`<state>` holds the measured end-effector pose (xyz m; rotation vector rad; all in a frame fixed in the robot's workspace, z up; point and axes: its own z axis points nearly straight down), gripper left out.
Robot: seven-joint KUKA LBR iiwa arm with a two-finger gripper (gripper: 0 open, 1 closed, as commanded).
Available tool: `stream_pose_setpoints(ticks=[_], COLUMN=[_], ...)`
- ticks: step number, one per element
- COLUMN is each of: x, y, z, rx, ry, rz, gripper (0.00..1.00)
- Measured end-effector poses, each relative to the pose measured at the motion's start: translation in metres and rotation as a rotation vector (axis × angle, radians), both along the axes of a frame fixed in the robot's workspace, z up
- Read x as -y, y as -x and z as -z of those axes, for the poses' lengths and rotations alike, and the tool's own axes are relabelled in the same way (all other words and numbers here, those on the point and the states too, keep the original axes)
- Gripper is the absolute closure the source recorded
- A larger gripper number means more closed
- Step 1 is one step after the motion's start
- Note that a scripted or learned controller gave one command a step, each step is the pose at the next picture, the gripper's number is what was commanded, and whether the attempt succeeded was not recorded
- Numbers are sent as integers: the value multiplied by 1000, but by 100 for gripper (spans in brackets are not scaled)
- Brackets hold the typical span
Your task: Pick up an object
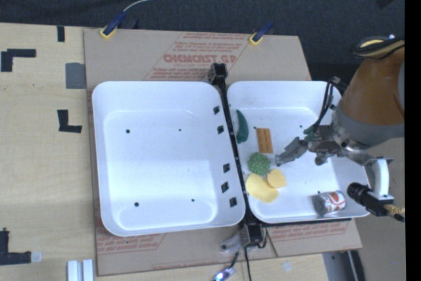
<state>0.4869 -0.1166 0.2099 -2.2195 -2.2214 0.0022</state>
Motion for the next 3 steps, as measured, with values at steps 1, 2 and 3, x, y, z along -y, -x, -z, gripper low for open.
stream_pose_setpoints(ticks=[1, 2, 3], x=[-44, -22, 14], y=[-47, -30, -107], z=[28, 95, 127], rx=[1, -8, 4], ry=[-2, -1, 2], rz=[-5, 3, -1], gripper=[0, 0, 0])
